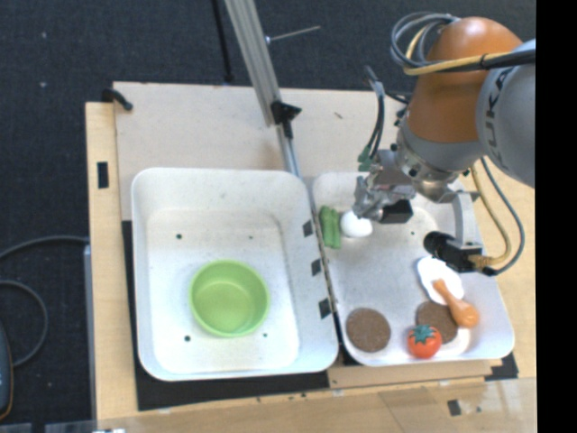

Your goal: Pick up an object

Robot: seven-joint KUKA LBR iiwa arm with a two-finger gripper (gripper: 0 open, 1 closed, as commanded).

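Arm: the grey arm with its orange band (464,57) reaches in from the right and hangs over the upper part of the right shallow white bin (397,264).
Claw: the two-finger gripper (371,207) points down over the upper left of the right bin; whether it is open or closed cannot be told from this view, nor whether it has hold of anything.
White ball: a small round white object (355,225) lies in the right bin's upper left, just beside the gripper's lower end; contact between them cannot be made out.
Green piece: a narrow green object (330,227) sits at the right bin's left wall, touching the white ball's left side.
Brown discs: a flat round brown disc (368,329) lies near the right bin's front edge; a second brown disc (435,316) lies to its right.
Tomato: a small red tomato-shaped toy with a green top (424,340) rests at the front edge, between the discs.
Orange piece: an orange carrot-like object (456,304) lies on a white flat piece (437,273) at the right.
Left bin: the left shallow white bin (162,242) holds a round lime-green plastic bowl (229,298), upright, in its lower middle.
Bench: the pale wooden bench (198,124) bears both bins side by side.
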